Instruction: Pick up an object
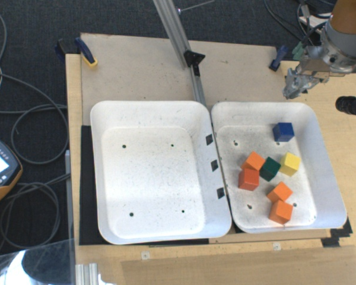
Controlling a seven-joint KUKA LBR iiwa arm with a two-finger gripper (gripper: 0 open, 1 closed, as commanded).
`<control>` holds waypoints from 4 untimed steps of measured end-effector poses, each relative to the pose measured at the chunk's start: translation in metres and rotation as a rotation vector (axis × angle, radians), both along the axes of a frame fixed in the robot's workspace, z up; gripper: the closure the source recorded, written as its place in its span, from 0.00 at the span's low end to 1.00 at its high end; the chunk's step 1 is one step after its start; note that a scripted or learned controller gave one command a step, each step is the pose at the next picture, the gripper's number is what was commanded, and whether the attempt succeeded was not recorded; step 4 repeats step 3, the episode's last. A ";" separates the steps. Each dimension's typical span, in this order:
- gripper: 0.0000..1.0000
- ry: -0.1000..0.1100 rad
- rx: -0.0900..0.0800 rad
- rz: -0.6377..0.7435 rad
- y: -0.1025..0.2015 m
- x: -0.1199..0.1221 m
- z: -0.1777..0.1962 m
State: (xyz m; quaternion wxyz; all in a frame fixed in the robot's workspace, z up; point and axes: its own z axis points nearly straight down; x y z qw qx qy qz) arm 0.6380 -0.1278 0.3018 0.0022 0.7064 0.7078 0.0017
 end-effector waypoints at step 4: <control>1.00 0.010 0.003 0.005 0.176 0.016 -0.045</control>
